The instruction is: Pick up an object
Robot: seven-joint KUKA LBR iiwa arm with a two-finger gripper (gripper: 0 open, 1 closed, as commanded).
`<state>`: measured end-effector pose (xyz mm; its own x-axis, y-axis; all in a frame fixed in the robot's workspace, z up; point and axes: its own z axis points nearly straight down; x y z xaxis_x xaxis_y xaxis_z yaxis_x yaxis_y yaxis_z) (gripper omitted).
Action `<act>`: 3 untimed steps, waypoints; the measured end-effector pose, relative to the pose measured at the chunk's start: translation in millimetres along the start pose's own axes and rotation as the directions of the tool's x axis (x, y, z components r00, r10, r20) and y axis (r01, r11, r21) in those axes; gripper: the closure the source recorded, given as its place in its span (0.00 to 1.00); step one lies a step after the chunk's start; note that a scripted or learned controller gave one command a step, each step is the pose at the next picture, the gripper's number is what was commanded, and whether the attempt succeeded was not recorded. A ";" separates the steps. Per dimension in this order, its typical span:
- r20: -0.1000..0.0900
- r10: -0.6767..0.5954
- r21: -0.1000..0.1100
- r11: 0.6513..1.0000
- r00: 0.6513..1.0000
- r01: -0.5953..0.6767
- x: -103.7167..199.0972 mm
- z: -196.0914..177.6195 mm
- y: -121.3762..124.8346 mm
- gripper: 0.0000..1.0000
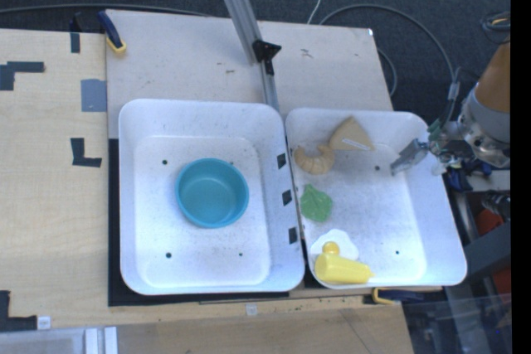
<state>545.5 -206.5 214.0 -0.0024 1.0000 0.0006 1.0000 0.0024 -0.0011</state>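
The right bin holds a tan curled pastry, a tan wedge, a small green leafy piece, and a yellow toy lying over a white fried-egg piece at the front left corner. My gripper hangs over the bin's right side, near its far right edge, a good way right of the wedge and touching none of the objects. A blue bowl sits upright in the middle of the left bin.
A slanted grey metal pole rises from the back of the divide between the bins. A yellow-handled clamp sits at the bench's back left. Cables lie behind the bench on dark carpet. Bare floor shows in the right bin's centre and front right.
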 end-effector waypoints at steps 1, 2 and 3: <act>0.000 0.000 0.000 1.000 1.000 0.000 0.0 0.0 0.0 0.00; 0.000 0.002 0.005 1.000 1.000 -0.002 -3.4 46.0 -6.4 0.00; 0.000 0.001 0.005 1.000 1.000 -0.001 -2.4 89.7 -7.9 0.00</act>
<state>537.5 -208.9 124.3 -0.0013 1.0000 0.0007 1.0000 0.0013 -0.0063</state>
